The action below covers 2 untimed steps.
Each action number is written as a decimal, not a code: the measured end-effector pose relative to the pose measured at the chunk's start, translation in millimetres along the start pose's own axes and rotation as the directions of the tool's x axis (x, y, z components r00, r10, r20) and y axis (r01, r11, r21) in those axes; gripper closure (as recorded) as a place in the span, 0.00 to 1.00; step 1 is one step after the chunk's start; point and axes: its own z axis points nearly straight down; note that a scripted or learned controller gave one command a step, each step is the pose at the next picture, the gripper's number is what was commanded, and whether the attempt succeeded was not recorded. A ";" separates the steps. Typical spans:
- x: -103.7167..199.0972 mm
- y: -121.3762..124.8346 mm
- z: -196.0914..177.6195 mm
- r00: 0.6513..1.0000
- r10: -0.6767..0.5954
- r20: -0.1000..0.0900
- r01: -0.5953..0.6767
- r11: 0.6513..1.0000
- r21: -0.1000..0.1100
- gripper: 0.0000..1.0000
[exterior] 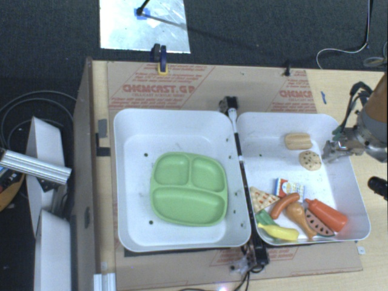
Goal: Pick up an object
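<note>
Gripper [332, 151], two-finger metal, sits over R bin's right rim; jaw state cannot be told at this res. Nothing seen between fingers. R shallow white plastic bin [267, 129] holds: tan bread-roll toy [298, 140] and round speckled cookie [310, 160] near gripper, apart from it; lower in the bin, waffle piece [262, 197], small printed carton [286, 187], red sausage [285, 205], orange carrot [327, 214], yellow banana [279, 231]. L white bin [130, 132] holds green three-compartment plastic tray [188, 188].

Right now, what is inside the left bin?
A green divided plate lies flat in the left bin, its three sections bare. The bin floor under the plate is covered.
</note>
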 end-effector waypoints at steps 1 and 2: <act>61.3 36.9 24.5 1.000 -0.015 -0.007 0.015 1.000 -0.001 1.00; 57.2 36.7 12.1 1.000 -0.011 -0.005 0.011 1.000 -0.004 1.00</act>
